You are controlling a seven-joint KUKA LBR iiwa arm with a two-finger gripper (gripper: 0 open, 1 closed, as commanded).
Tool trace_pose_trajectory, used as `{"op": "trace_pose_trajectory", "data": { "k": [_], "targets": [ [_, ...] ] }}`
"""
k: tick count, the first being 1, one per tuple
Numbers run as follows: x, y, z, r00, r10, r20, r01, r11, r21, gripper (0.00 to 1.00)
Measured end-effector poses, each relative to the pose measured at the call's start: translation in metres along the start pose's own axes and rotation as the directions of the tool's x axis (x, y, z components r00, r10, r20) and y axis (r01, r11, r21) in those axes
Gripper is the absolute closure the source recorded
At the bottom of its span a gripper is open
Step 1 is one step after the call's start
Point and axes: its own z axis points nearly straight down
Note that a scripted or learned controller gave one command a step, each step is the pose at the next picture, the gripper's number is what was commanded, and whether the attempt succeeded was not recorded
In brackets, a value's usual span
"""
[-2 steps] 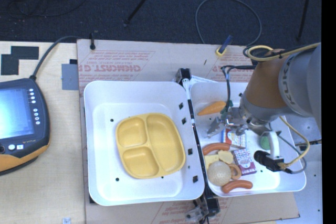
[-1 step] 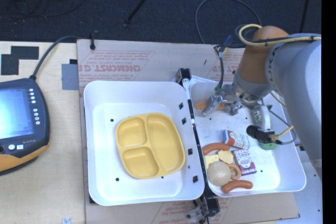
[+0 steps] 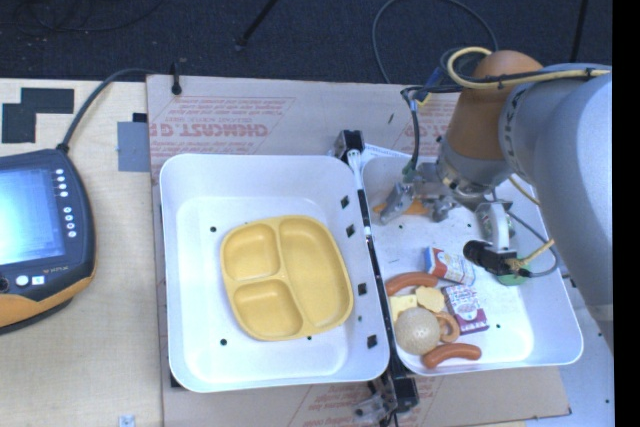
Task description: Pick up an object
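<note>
The gripper [image 3: 418,198] is hanging low over the back of the right bin [image 3: 560,340], its jaws apparently standing apart with nothing between them. The food pieces are lying nearer the front; the closest, a red sausage [image 3: 406,282], is stretching left-right just before the jaws.

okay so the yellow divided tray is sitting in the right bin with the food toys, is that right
Not quite. In the camera view the yellow divided tray sits in the left bin, by itself. The food toys lie in the right bin, under the arm.
</note>
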Motion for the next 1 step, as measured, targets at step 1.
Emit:
{"op": "trace_pose_trajectory", "data": {
  "k": [1],
  "targets": [
    [-0.0412, -0.0002, -0.0002, 1.000, 0.003, 0.002, -0.003, 1.000, -0.001, 0.00]
  ]
}}
